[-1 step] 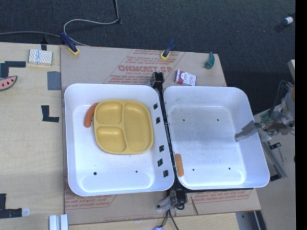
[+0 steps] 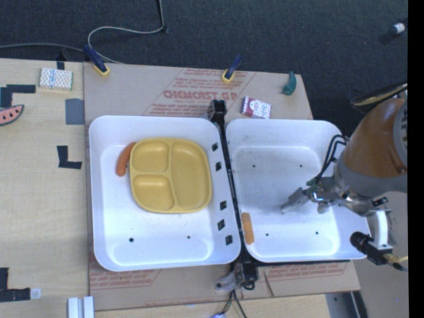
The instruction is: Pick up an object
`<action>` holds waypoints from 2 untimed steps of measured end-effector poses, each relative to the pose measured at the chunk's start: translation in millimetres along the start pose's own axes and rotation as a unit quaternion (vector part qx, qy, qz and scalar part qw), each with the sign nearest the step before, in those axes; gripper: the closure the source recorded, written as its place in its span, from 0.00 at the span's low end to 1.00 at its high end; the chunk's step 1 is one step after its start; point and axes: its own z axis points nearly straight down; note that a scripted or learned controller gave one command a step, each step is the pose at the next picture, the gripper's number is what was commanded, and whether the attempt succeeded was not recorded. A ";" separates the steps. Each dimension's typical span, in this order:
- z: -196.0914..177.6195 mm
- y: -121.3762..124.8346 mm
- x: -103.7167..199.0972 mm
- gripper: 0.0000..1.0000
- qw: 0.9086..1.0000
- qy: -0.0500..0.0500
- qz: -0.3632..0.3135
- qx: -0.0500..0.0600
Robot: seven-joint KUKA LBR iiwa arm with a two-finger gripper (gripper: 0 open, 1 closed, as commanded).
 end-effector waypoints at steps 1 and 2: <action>-31.3 0.1 66.0 0.00 1.000 0.000 0.000 -0.001; 66.0 51.0 51.3 0.00 1.000 -0.001 0.000 -0.004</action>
